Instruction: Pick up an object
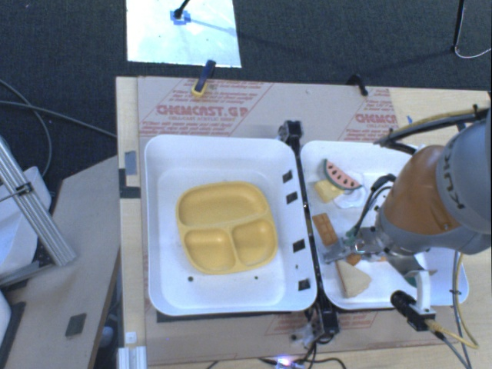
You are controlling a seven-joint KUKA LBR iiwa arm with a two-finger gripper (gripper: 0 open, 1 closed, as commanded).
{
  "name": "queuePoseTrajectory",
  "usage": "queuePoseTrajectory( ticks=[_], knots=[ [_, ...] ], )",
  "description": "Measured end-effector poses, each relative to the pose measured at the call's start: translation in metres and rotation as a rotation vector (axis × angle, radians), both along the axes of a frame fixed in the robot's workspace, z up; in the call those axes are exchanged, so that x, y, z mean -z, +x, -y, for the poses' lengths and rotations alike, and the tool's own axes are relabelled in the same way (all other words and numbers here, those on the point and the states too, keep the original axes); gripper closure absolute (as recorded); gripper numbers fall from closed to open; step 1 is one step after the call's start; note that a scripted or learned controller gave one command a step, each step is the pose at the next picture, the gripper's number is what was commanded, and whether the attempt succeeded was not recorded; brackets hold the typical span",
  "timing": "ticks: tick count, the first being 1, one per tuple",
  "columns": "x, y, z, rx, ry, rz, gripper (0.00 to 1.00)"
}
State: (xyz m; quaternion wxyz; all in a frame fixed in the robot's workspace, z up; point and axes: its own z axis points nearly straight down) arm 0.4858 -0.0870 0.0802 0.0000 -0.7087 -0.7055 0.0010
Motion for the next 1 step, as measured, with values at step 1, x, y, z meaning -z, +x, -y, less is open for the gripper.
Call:
queuePoseTrajectory(
  ticks=[1],
  knots=[
    [-0.0143, 0.0016, -0.0035, -0.006, 0.002, 0.004, 1.00]
  ],
)
